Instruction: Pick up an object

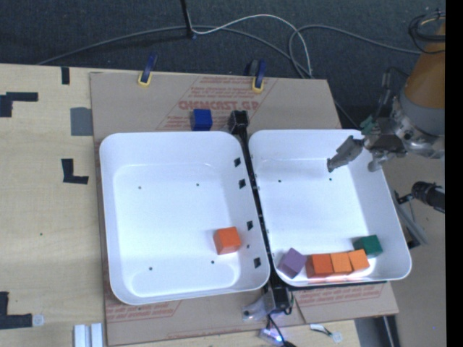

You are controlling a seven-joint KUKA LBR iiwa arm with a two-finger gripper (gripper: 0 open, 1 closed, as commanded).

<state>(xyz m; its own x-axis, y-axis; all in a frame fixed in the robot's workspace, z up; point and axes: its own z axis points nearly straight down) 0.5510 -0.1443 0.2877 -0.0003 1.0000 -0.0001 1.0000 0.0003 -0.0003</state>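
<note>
While the arm hangs at the right of the frame, I'm reading this as an early stage: nothing has been lifted yet, as far as I can judge. My tool point(356, 152) sits over the upper right part of the right bin point(304, 139), with one dark finger slanting down toward the left and another at the bin's right rim. Between them I see bare white, so it looks spread apart and has hold of nothing.

Now the bins. In the left bin point(145, 147) I've got a lone orange cube point(227, 240), lower right of that bin, a little apart from the divider. Over in the right bin, the candidates are lined up along the lower edge: a purple block point(291, 262) at the left end, then two orange blocks point(338, 263) touching side by side, then a green block point(370, 246) just up and right of them, near the corner. All of them lie well below the tool.

Outside both bins, a blue cube point(202, 118) rests on the cardboard on the counter point(43, 194), above the left bin.

Left to do, by my judgement: pick a target, travel down toward the lower row, descend, close, lift. That crowded row could make a clean grip tricky.
</note>
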